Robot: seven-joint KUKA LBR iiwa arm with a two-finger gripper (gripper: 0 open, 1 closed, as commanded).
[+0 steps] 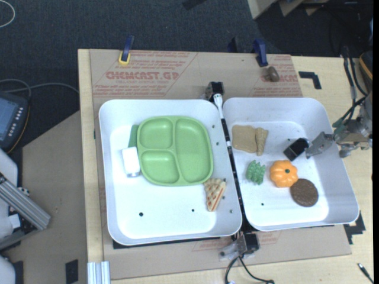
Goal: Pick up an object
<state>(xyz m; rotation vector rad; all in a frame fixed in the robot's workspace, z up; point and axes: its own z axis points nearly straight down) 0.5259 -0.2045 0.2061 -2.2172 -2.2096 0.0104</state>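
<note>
One word reads clear: red "CHEMCAST" on brown board (177, 81); my gripper (318, 143) hangs over right bin (334, 182) nr toy pumpkin (283, 174), apart or together, can't tell.

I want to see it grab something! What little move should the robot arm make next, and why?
Probably slide toward the view's left and slightly down-frame, to hang above the orange pumpkin. The gripper is at the right-hand rim of the right bin, not over any toy, and the pumpkin is a chunky toy close by.
</note>
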